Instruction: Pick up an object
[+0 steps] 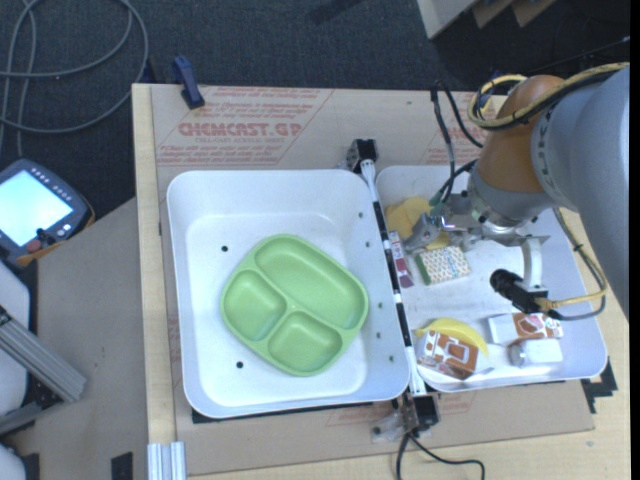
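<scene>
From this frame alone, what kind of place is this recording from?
Likely a robotics lab bench: two white bins on a board, loose cables on dark floor, a handheld control pendant beside it.

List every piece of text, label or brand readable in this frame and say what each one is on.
"CHEMCAST GP", red print on the protective sheet covering the bench top behind the left bin; the smaller red lines around it are too blurred to read.
Orange and white packet in the right bin: printed, too small to read.
Small orange and white box: markings unreadable.
Patterned packet near the gripper: no legible text.
</scene>
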Action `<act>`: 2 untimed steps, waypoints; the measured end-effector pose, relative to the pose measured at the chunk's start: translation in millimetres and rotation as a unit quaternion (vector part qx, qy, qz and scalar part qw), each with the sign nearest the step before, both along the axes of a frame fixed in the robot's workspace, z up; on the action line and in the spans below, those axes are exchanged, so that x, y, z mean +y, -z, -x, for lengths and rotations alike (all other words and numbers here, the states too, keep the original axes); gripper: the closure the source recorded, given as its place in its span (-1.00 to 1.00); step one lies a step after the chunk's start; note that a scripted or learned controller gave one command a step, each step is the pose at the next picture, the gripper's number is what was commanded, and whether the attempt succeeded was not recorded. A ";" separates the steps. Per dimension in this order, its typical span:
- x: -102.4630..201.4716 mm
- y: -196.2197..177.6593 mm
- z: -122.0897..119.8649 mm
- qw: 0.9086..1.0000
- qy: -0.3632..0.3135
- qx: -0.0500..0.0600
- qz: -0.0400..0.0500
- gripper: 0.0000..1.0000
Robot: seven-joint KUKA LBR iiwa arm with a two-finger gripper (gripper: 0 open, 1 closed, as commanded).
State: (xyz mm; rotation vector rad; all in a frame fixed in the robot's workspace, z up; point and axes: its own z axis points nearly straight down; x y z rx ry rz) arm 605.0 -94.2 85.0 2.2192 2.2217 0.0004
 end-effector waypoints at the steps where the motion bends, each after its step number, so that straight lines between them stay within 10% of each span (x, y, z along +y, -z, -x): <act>1: -7.4 0.1 -28.1 1.000 0.000 0.000 0.000 -1.00; 2: -7.1 -11.2 -29.0 1.000 -0.001 -0.001 0.001 1.00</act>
